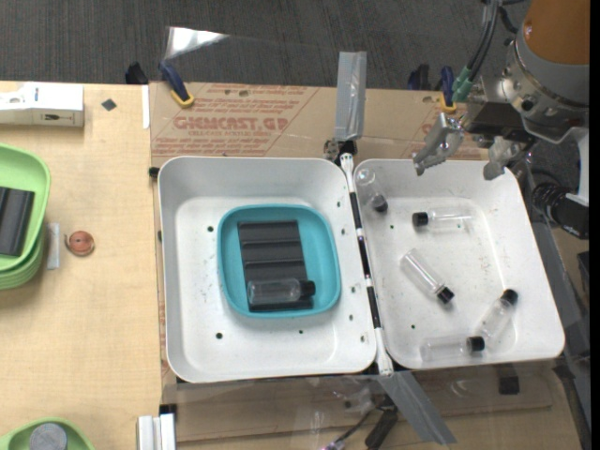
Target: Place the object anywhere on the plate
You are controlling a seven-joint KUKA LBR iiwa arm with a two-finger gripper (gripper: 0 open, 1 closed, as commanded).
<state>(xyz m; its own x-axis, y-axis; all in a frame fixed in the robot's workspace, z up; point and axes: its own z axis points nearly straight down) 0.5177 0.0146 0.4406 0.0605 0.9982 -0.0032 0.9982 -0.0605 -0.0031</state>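
Pale wood made up the bench (pixel 84 345) that we looked down on, with dark grey carpet (pixel 281 12) beyond its far edge. A sheet of brown printed cardboard (pixel 244 120) lay under the far side of two shallow white bins. On the bench's left we saw a stack of green dishes (pixel 23 209), a small round orange piece (pixel 81 243) just beside them, and a white box (pixel 42 104) at the far edge.

We saw the left bin (pixel 187 326) holding a teal plate (pixel 230 251), square with rounded corners. A dark ribbed block (pixel 270 247) lay on the plate, and a clear vial (pixel 279 292) rested across its near end.

We found four more clear vials with black caps scattered in the right bin (pixel 525 336): one toward the far side (pixel 441 220), one in the middle (pixel 427 278), one near the right wall (pixel 499 315) and one along the near wall (pixel 450 349). A small round cap-like thing (pixel 378 202) sat near the bin's far left corner.

The gripper (pixel 466 154) hung over the far rim of the right bin, its two fingers spread wide with nothing between them. The farthest vial lay just nearer us than it, below the open fingers and apart from them. The vial on the plate lay well apart, in the other bin.
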